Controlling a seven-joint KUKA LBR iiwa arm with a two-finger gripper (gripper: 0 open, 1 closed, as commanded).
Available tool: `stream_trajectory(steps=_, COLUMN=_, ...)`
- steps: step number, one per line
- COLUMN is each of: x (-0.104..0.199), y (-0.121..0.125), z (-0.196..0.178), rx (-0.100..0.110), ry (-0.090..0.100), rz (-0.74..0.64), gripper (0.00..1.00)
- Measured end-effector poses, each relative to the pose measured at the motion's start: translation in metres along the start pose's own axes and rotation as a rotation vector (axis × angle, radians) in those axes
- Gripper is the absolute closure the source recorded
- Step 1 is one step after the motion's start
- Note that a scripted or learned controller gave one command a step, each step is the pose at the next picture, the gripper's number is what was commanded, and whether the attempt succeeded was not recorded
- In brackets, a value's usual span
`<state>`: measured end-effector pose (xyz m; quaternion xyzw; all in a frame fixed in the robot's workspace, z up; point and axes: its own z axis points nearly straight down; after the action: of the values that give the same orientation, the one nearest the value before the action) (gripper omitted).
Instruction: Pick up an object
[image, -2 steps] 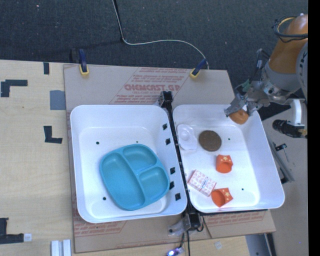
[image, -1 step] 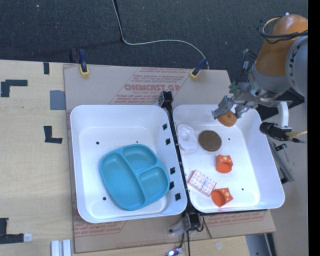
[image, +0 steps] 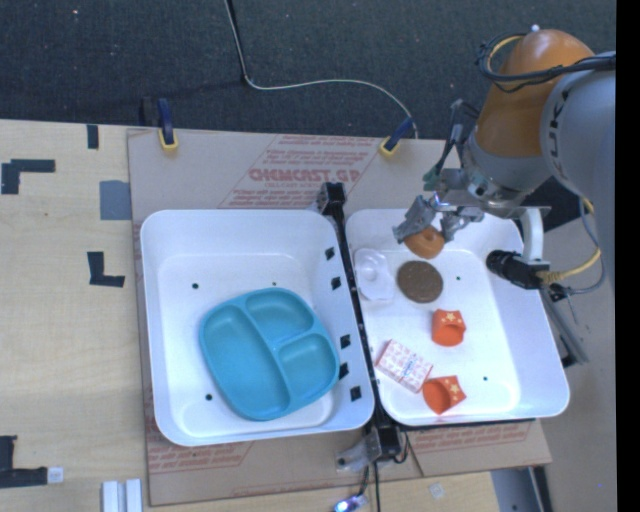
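My gripper (image: 429, 231) hangs over the far part of the right bin (image: 520, 390), its fingers closed around a small orange-brown rounded object (image: 429, 243) that sits between the fingertips. Just in front of it lies a brown round disc (image: 420, 282). To the left of the disc is a clear plastic cup (image: 372, 272). Nearer the front are a red-orange block (image: 448, 327), a second red-orange piece (image: 443, 393) and a pink patterned packet (image: 403, 365).
The left bin (image: 175, 250) holds a blue divided plate (image: 270, 350). A black divider with clips (image: 345, 290) runs between the bins. A black fitting with a yellow cable (image: 515, 268) juts over the right bin's right rim.
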<state>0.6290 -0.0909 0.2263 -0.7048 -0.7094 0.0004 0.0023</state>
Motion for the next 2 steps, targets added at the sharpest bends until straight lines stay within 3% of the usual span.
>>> stream_trajectory(steps=2, x=0.089, y=-0.045, z=0.01, rx=0.002, ry=-0.001, rz=0.001, gripper=1.0)
